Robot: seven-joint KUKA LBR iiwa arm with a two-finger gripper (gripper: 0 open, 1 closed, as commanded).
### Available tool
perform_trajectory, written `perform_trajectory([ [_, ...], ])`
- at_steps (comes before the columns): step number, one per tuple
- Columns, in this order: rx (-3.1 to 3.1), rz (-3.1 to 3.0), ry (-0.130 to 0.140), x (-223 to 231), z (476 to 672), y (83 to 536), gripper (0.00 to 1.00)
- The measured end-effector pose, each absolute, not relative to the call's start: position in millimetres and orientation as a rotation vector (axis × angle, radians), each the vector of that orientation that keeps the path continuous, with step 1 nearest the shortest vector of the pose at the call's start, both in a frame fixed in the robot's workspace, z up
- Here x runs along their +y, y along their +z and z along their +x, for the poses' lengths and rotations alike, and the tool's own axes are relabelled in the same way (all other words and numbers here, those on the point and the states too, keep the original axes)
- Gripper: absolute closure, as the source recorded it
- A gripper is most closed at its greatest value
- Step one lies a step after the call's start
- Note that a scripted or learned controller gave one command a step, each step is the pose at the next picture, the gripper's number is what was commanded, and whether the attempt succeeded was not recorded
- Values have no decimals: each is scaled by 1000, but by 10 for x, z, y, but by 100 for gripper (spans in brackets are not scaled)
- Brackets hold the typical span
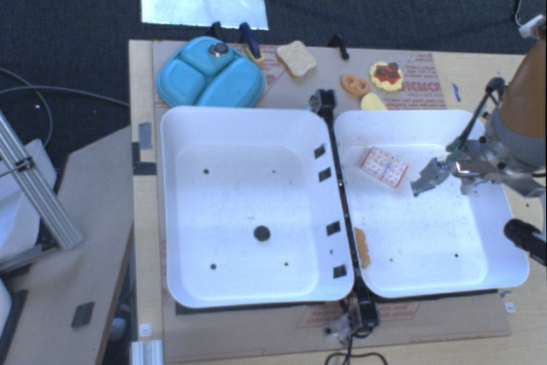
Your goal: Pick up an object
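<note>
The gripper [425, 181], jaws apart and grasping nothing, hovers over the right bin [504, 269], just beside the patterned card [384, 166] near its far edge.

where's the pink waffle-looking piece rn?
In the camera view, the pink waffle piece lies flat in the right bin, in its upper-left part near the divider between the bins, just left of the tool and apart from it.

Smooth plastic, matt worktop

My end effector [425, 181] looks of dull grey metal; the white bins [248, 126] are smooth plastic, the blue tray [209, 74] slightly glossy.
</note>
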State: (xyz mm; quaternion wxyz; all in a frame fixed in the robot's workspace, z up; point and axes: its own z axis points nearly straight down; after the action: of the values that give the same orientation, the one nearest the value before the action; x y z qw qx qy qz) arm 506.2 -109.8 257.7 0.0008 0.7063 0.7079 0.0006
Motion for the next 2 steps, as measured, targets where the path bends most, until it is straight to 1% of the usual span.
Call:
perform_trajectory([
  [1,2223,2224,-6,-1398,5350,1179,0],
  [2,2218,2216,4,-1771,5869,956,0],
])
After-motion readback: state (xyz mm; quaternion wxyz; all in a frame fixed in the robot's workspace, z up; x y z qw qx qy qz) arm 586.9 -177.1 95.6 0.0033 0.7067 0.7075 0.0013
